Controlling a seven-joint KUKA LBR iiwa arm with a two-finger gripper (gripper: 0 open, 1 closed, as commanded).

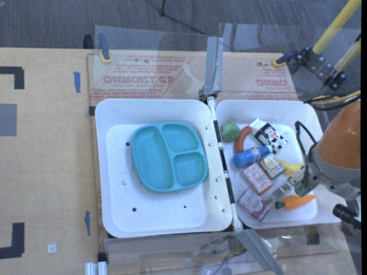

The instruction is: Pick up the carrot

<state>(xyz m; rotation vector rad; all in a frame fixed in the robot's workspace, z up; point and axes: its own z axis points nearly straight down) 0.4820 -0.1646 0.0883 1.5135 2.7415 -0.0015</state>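
One carrot (298, 201) lay near your gripper (300, 182) (grip state unclear) in the right bin (312, 114).

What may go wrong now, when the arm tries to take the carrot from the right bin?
The carrot lies near the right bin's front-right corner, so the wall may hinder the gripper. Small packets and a yellow piece lie close by, and one of them might get pinched or pushed instead.

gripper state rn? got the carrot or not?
Gripper: fingers hidden under the arm, state cannot be told. The carrot lies in the right bin, just beside it, not visibly held.
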